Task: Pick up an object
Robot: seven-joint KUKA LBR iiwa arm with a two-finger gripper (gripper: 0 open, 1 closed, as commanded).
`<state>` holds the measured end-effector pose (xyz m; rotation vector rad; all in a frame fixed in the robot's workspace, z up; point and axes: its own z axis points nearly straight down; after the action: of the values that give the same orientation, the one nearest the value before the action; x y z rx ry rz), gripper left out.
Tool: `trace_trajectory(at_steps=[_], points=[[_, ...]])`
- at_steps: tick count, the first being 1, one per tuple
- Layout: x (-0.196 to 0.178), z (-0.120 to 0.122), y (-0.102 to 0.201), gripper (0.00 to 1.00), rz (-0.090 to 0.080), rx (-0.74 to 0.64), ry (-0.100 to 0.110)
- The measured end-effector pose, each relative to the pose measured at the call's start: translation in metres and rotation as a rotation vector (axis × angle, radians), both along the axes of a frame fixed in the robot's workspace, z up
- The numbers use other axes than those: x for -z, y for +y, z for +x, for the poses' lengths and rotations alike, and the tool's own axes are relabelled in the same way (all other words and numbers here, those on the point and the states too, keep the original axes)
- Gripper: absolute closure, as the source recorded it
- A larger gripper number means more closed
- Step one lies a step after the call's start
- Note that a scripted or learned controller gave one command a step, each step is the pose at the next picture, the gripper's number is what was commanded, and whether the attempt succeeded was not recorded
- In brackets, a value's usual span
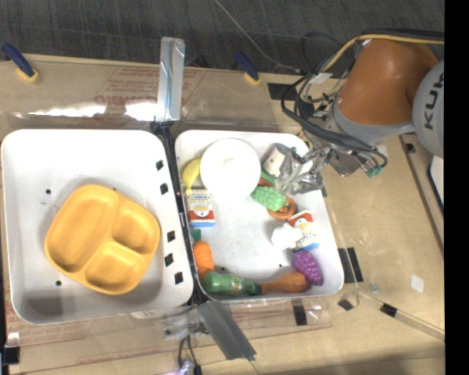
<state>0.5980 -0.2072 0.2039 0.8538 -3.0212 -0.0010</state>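
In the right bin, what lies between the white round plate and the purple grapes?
The camera view shows a green toy on an orange piece beside the white plate, then a small white item just above the purple grapes.

We note green leafy toy vegetable (270, 198) lying in right bin (242, 266), toward 2 o'clock, on orange piece (284, 209); tool (291, 176) directly above, touching its upper edge.

Right bin's middle floor (238, 229) lies open — toys ring its edges, white plate (230, 165) up top.
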Motion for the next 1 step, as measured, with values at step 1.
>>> trace_trajectory(at_steps=[1], points=[[0.0292, -0.0191, 0.091, 1.0, 0.003, 0.154, -0.001]])
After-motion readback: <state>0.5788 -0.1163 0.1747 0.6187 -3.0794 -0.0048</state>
